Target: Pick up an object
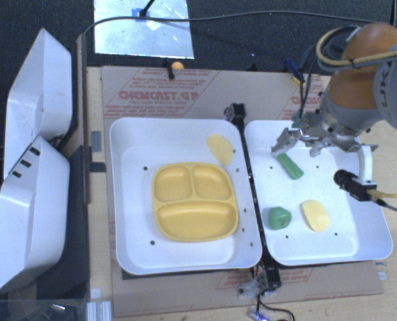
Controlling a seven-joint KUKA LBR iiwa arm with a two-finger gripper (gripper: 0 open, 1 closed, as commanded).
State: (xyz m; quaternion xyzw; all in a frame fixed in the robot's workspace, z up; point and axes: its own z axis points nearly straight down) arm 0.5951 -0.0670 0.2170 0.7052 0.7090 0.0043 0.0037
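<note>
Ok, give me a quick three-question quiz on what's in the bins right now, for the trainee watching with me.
1. True or false: the yellow divided tray lies in the right bin.
2. Which thing lies nearest the gripper? A) green stick B) green block C) yellow oval piece
3. Fill in: beside the tray, the left bin holds one pale ______ piece near its far right corner.

Key: 1 false; 2 A; 3 yellow.
</note>
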